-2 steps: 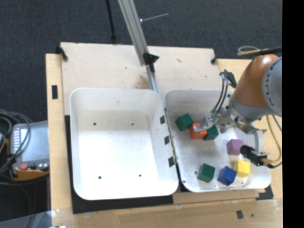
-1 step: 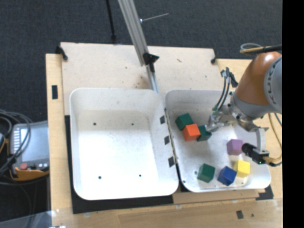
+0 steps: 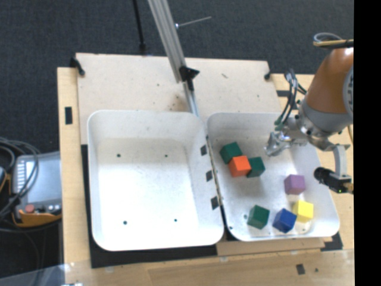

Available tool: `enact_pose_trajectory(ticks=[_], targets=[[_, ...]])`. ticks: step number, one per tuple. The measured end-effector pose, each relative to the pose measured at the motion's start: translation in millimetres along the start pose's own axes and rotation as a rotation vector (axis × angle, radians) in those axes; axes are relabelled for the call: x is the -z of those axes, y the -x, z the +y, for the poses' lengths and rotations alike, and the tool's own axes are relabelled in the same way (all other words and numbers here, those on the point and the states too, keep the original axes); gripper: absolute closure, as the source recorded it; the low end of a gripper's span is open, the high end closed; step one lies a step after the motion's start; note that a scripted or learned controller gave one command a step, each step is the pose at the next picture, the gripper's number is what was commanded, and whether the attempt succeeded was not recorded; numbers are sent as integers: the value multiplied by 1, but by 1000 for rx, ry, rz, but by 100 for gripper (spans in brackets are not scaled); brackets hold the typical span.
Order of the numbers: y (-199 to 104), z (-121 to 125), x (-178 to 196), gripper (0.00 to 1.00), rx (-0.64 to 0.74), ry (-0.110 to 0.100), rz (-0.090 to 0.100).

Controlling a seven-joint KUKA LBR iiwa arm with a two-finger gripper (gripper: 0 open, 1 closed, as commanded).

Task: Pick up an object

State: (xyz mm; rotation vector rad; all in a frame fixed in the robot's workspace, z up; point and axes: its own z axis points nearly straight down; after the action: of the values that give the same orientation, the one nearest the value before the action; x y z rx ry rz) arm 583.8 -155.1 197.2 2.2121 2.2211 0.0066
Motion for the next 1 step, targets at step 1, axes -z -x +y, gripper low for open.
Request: enact_pose_trajectory(ticks=[1], targets=[[1, 2, 53, 100, 0, 0, 0]])
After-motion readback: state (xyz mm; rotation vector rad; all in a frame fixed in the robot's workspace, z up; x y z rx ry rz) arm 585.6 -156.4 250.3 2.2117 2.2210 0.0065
